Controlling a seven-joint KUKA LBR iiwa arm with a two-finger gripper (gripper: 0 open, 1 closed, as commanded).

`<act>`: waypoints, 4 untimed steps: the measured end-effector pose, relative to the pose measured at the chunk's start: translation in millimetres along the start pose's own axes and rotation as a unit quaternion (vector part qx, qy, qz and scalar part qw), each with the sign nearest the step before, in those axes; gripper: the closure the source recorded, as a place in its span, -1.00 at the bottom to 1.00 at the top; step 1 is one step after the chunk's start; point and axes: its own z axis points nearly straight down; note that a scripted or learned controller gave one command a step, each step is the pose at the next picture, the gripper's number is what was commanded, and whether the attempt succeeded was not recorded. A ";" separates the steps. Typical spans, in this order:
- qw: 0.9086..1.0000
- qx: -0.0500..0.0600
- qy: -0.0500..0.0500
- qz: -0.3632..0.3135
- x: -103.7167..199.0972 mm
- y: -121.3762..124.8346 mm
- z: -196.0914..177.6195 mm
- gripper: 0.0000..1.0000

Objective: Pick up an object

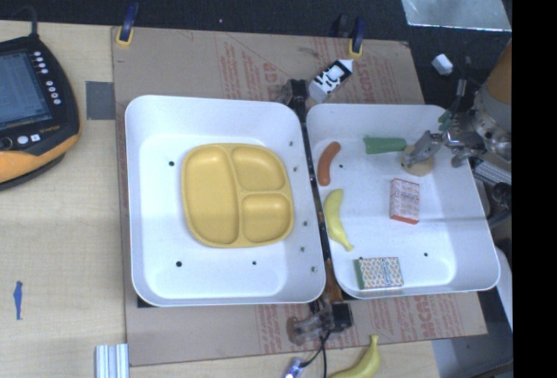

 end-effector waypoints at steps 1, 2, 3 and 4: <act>1.000 0.001 0.000 -0.002 45.1 -31.0 60.8 -1.00; 1.000 0.000 0.001 -0.001 68.0 46.5 50.6 -1.00; 1.000 0.000 0.000 0.000 14.9 62.3 18.6 -1.00; 1.000 0.001 0.000 -0.002 17.9 13.4 72.5 -1.00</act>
